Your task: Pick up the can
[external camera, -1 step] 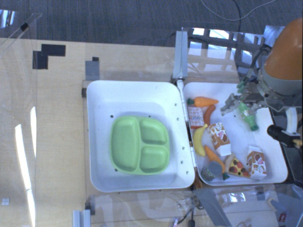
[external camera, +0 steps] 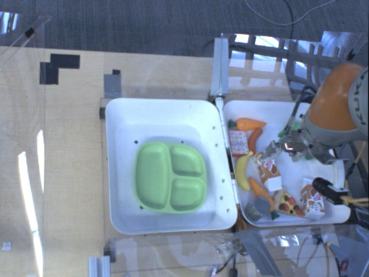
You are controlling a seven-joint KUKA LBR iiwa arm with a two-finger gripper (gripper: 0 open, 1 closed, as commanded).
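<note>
The can (external camera: 238, 140), red and white, lies on its side against the left wall of the right bin (external camera: 277, 109), just below a toy carrot (external camera: 249, 123). My gripper (external camera: 286, 146) hangs over the middle of the right bin, to the right of the can and apart from it. It is just above a small patterned box (external camera: 267, 167). I see nothing held in the gripper.
A banana (external camera: 243, 172), a white cube (external camera: 274, 183), an orange piece (external camera: 262, 189), a pizza slice (external camera: 286, 203), a grey round piece (external camera: 253, 211) and a small carton (external camera: 313, 201) crowd the right bin's front. The left bin (external camera: 121, 126) holds a green divided plate (external camera: 170, 176).
</note>
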